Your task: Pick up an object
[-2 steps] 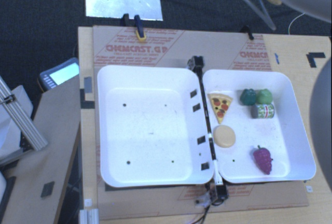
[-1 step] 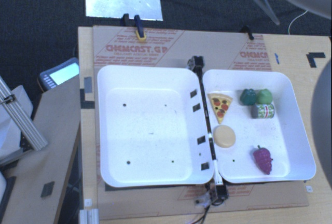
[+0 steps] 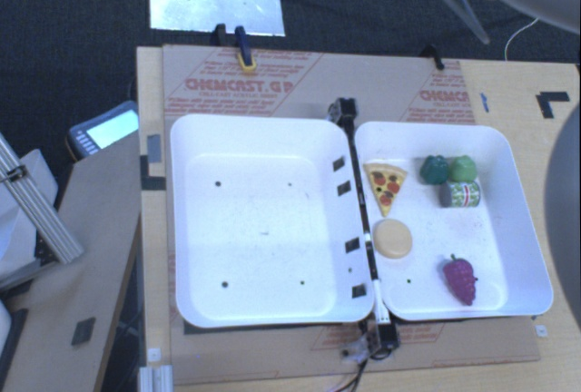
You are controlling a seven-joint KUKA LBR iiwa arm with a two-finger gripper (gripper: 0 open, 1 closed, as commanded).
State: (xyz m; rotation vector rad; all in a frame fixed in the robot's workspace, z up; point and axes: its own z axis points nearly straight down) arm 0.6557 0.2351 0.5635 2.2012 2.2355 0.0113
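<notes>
toys in rt bin

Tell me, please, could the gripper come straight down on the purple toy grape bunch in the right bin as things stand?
Probably yes. The purple toy grape bunch lies apart from the other toys, with bare floor of the right bin around it, and nothing over it.

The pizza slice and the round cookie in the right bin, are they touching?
Apart. The camera view shows a strip of white bin floor between the pizza slice and the cookie below it.
</notes>
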